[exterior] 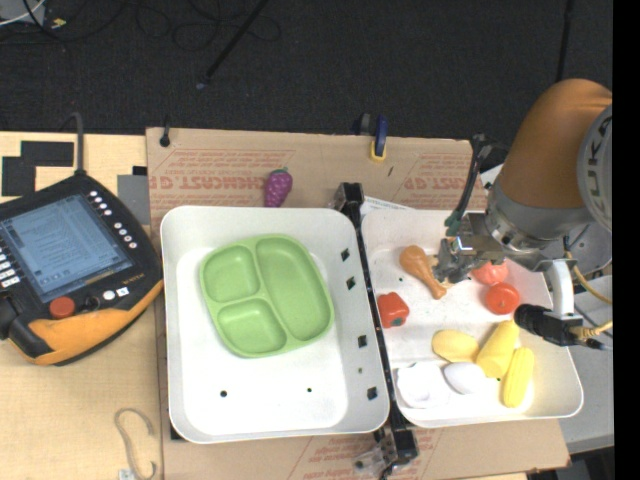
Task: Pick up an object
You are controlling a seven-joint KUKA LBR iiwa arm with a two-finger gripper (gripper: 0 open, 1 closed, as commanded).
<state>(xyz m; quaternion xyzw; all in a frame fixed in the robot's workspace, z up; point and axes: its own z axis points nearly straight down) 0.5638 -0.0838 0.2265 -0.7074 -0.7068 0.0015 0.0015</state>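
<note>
**Reaching into the right bin beside the drumstick**

Lying under both bins is a sheet of brown cardboard point(200, 173) with red print, spread over the worktop point(40, 153); behind it the room falls away into a dark floor with loose cables. A control tablet point(65, 253) with an orange grip sits at the left, and a small purple toy point(278, 186) rests on the cardboard just behind the left bin point(190, 388). That bin holds a green divided plate point(265, 296).

The right bin point(560, 403) carries the toys. A tan drumstick point(423, 270) lies tilted, its thick end toward the back. Near it sit a red pepper point(393, 309), a red tomato point(502, 298) and a pinkish-red piece point(492, 273). Toward the front are a yellow lump point(455, 345), two yellow pieces point(508, 363) leaning together, a white egg point(463, 377) and a white dish point(417, 386).

The arm point(555, 158) comes in from the right, and its gripper point(457, 258) hangs just beside the drumstick's thick end. Whether the fingers are apart or together cannot be told from this angle.
</note>
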